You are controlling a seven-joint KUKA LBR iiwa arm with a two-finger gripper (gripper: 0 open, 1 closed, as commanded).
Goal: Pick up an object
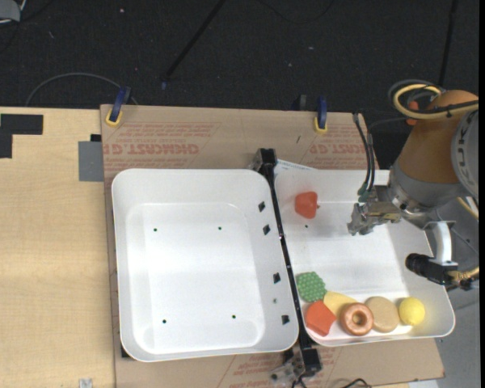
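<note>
My gripper [360, 223] hangs over the right bin [339, 186], near its middle right, pointing down; nothing shows between its fingers. A small red-orange object [306, 204] lies to its left in the bin's upper part. Along the bin's front edge sit a green round piece [310, 284], a red wedge [320, 318], a yellow piece [337, 301], a brown ring like a doughnut [358, 318], a tan disc [381, 314] and a yellow ball [411, 311]. The gripper touches none of them.
The left bin [137, 217] lies beside the right one, with a black clip strip [276, 241] along their shared rim. Cardboard [210, 140] underlies both bins. The arm's orange band [444, 144] and cables stand at the right.
</note>
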